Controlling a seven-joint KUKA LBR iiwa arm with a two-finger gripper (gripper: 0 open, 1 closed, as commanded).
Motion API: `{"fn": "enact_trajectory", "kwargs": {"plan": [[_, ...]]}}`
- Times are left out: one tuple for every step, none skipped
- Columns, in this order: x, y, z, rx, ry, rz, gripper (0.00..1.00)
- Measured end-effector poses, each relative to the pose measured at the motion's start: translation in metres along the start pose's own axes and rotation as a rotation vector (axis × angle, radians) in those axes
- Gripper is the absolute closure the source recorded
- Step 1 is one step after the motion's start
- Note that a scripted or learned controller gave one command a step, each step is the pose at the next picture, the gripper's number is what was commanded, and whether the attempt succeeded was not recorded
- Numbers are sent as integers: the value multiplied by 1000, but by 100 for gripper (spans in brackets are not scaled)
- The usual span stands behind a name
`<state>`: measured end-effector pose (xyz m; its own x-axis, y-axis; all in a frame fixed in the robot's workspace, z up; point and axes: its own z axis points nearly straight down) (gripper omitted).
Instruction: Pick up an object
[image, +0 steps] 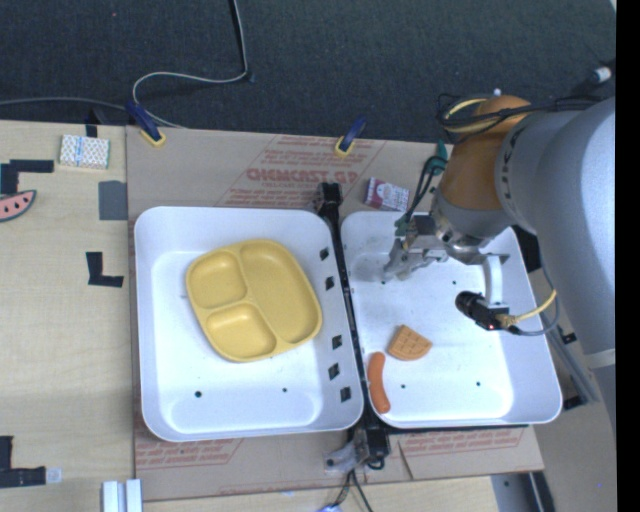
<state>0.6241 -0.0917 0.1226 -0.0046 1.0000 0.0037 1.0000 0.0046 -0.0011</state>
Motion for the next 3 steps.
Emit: {"fn": "enact_trajectory", "kwargs": {"plan": [[0, 0, 0, 0, 0, 0, 0], [-3, -65, 37, -1, -4, 5, 0], [-11, 0, 37, -6, -5, 3, 0]]}}
